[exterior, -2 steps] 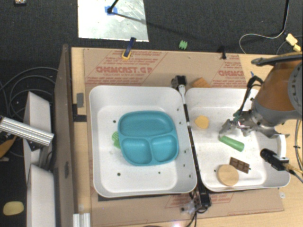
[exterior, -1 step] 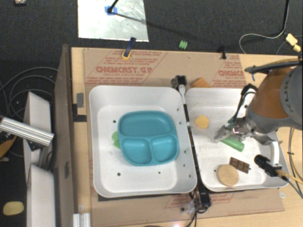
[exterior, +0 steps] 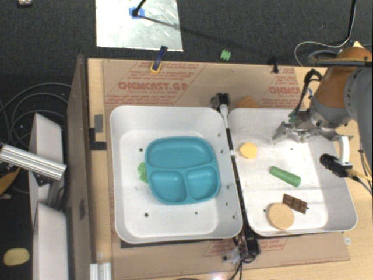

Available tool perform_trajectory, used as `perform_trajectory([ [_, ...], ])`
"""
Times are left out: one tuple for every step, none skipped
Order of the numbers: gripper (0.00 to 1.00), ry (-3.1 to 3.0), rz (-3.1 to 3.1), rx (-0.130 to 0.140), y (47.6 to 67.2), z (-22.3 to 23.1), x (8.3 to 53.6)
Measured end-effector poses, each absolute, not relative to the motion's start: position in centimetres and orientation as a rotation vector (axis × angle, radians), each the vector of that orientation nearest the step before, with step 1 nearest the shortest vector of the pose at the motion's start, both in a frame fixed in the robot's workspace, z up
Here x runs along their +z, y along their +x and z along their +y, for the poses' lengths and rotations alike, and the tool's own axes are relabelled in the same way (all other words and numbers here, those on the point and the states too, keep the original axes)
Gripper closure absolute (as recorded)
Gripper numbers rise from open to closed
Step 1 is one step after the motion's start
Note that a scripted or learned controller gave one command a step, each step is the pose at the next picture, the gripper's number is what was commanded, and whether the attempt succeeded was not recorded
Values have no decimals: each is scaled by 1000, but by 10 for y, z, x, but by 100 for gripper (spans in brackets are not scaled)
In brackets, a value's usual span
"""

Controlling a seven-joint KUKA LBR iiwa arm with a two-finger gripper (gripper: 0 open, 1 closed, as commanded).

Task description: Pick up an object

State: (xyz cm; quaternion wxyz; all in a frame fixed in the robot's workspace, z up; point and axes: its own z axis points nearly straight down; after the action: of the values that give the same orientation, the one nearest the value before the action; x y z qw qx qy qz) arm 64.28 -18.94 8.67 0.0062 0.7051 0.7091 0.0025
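Observation:
In the right bin [exterior: 326,214] lie a small yellow round piece [exterior: 249,150], a green cylinder [exterior: 285,175], a brown chocolate bar [exterior: 295,203] and a tan round cookie [exterior: 281,216]. My gripper [exterior: 289,133] hangs over the bin's far part, right of the yellow piece and above the green cylinder. Its fingers are spread open with nothing between them. The grey arm with its orange band [exterior: 335,89] comes in from the right.
The left bin [exterior: 131,214] holds a blue divided plate [exterior: 182,169] with a green item [exterior: 141,170] peeking out at its left edge. A black clip [exterior: 221,101] sits where the bins meet at the back. Cables trail at the right bin's edge [exterior: 338,165].

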Motion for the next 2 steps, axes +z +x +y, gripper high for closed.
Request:
perform_trajectory([
  [0,2214,2218,5,648,-208,136],
  [0,2222,2227,-1,607,-172,106],
])
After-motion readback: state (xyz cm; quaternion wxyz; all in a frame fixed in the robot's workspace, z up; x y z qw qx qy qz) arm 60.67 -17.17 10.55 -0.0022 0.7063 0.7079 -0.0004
